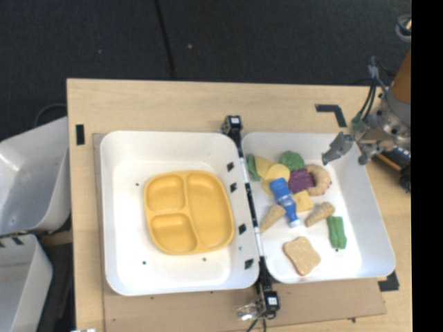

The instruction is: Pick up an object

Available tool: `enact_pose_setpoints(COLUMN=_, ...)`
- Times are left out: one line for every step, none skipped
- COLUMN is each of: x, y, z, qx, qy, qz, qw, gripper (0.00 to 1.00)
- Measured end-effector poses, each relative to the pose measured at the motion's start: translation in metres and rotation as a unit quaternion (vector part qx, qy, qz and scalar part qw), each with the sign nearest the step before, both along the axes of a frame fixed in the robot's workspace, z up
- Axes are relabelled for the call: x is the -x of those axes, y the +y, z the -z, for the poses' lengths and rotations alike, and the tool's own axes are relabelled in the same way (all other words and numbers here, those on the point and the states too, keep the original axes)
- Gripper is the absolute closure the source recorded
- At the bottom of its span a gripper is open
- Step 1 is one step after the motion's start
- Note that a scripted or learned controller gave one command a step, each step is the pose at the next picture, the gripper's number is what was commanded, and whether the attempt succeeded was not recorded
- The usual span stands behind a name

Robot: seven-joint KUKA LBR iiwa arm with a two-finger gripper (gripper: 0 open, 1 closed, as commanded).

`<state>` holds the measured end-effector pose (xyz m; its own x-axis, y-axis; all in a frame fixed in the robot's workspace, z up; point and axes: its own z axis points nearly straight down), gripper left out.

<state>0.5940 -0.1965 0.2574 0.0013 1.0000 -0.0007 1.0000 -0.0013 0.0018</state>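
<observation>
The right bin (367,206) holds a heap of toy foods: a blue bottle (284,199), a purple piece (301,180), a green leafy piece (291,160), a tan curved piece (321,177), a bread slice (302,256) and a green pickle (337,232). My gripper (350,149) hangs over the bin's far right corner, up and to the right of the heap. Its two fingers stand apart, open, with nothing between them.
The left bin (124,158) holds a yellow divided plate (188,211). Clips (232,124) sit along the seam between the bins. Two tan cone-like pieces (320,214) lie near the bottle. Wooden bench (152,102) surrounds both bins.
</observation>
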Motion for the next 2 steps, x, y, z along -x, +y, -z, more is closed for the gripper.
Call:
enact_pose_setpoints(x=0.0390, y=0.0216, z=-0.0800, qx=0.0003, qy=0.000, qz=-0.002, qw=1.0000, gripper=0.00)
enact_pose_setpoints(x=0.0370, y=0.0201, z=-0.0886, qx=0.0014, qy=-0.001, qz=-0.004, qw=1.0000, gripper=1.00)
